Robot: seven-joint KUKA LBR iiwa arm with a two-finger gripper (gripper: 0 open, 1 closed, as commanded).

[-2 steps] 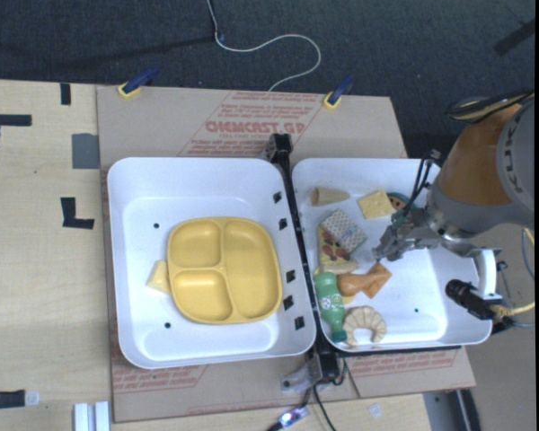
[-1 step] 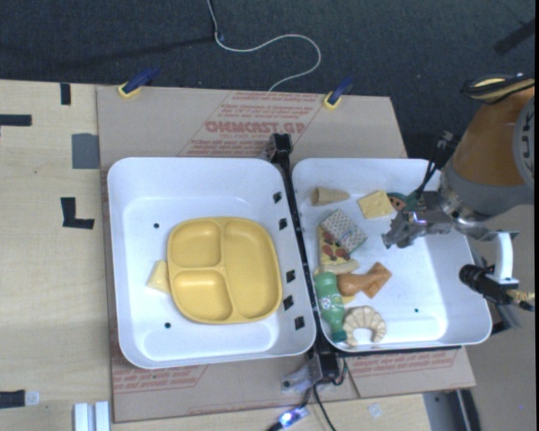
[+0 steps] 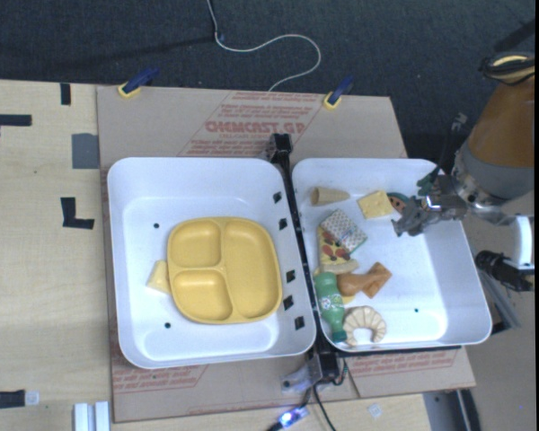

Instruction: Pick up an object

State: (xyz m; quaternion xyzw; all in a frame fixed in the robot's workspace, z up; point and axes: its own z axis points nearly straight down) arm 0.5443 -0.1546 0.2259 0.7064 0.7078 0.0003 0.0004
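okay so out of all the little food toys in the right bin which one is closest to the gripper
The yellow cheese-like wedge at the bin's top, just left of the gripper. The croissant, green item and the rest lie farther down or left.

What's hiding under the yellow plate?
A pale yellow wedge pokes out from under the plate on its left side, in the left bin. How far it goes underneath, and whether anything else lies there, is covered by the plate.

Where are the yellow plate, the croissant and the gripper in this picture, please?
yellow plate (image 3: 251,259): camera view, on its large right compartment.
croissant (image 3: 365,323): camera view, on the middle of its curved body.
gripper (image 3: 408,219): camera view, midway between its fingertips.
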